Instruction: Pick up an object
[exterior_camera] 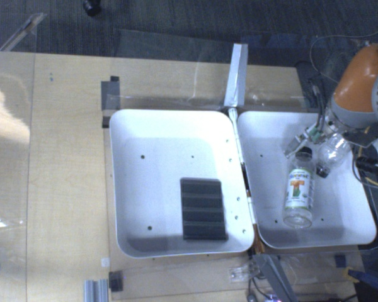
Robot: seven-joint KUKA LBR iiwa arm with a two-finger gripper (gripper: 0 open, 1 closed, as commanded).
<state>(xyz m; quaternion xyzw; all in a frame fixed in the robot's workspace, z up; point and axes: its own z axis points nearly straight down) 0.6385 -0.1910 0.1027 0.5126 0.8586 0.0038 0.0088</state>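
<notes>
Bottle (298, 197) in right bin (264, 168), block (203, 209) in left bin (145, 143)

On the counter (63, 168), the left bin (132, 168) holds a black ribbed block (203, 209). In the right bin (264, 168), a clear bottle (298, 195) with a green-and-orange label lies just beside the pincer (312, 140) of the arm (362, 83).

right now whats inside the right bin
A clear bottle with a green and orange label lies in the right bin. The claw hangs over its cap end, covering the floor beneath.
</notes>
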